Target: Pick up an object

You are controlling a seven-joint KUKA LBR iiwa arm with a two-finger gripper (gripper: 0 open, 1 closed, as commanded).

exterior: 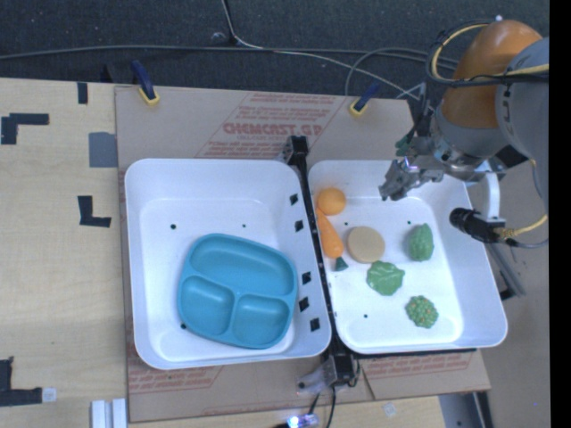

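The cardboard sheet [268, 127] under both bins is the largest thing; red print on it reads partly "CHEMCAST", the rest too small to read; two blue-and-yellow clamps [143, 83] pin its far edge. The left bin [147, 203] holds a blue tray [236, 291] with three compartments, set at a slant, one corner toward the near wall; bare white floor lies along the bin's far side and left side. The right bin [473, 319] touches the left bin along a black seam; its floor is bare along the near wall and in the far right corner. The arm [495, 69] comes in from the right, its orange band high over the bin's far right corner; the gripper [397, 185] hangs just above the far part of the right bin, its dark fingers slightly parted with nothing between them. Of the pieces in the right bin, the tan disc [366, 244] lies flat near the middle; the carrot [328, 235] lies against the seam, long axis running from far to near, its thin end toward the near wall; the orange [331, 201] sits at its far end, touching it; a leafy green [384, 277] lies just near of the disc; a green piece [419, 242] lies right of the disc, long axis far to near; a broccoli [422, 311] sits nearest the near wall, apart from the rest.
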